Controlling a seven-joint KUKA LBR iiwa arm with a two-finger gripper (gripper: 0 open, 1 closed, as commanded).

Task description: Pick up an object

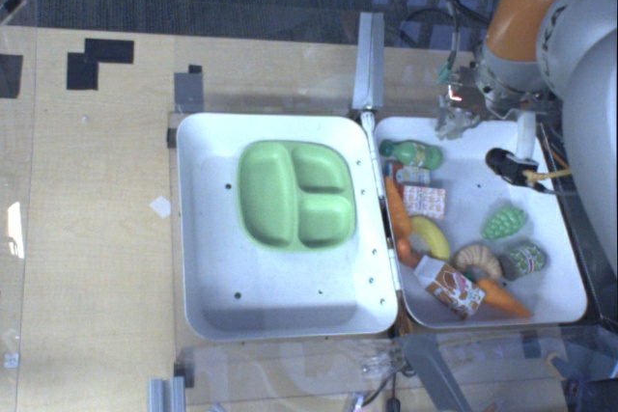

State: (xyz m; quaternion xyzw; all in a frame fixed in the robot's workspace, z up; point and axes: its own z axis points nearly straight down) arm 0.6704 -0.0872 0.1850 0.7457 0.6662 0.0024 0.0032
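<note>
While my gripper (454,123) hangs at the upper rim of the right bin (570,299), in the upper right of the frame, I cannot tell whether it is parted or closed, and I see nothing held in it. Closest below it lies the green bottle (413,152), with the small printed box (424,201) and the banana (431,236) further down. I would judge the bottle the best target: come straight down, straddle its narrow width, and clear the bin wall before closing.
</note>
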